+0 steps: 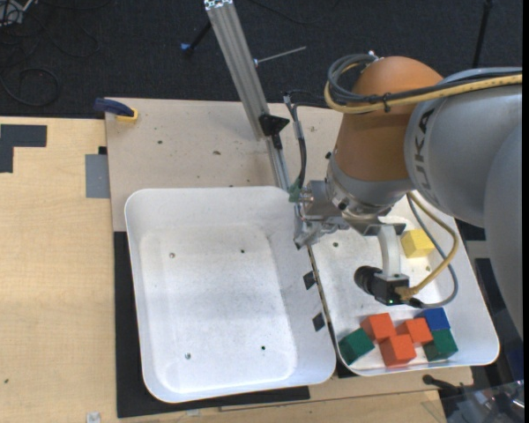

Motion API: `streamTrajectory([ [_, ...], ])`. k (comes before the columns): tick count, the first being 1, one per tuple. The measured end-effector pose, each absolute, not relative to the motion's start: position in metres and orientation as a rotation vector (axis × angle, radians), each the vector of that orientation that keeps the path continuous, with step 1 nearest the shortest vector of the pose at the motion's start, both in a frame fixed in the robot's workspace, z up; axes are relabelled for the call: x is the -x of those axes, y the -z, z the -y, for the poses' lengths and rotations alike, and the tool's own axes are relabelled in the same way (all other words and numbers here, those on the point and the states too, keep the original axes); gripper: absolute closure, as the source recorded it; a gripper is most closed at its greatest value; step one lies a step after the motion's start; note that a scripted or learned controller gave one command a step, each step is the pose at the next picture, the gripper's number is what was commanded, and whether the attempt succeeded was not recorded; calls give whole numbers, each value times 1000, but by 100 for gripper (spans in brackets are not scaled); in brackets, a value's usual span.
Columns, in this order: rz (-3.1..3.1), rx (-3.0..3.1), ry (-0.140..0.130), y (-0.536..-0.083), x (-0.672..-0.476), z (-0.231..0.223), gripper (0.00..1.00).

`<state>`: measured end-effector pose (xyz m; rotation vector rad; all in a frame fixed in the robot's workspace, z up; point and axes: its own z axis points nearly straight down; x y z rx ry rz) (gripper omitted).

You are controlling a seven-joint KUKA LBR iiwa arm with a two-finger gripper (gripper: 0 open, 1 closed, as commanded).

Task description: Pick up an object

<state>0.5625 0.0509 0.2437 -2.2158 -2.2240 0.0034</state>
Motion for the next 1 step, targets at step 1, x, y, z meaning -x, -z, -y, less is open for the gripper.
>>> streamTrajectory([
  [1,2224,2215,-2,-244,-573,-95,100],
])
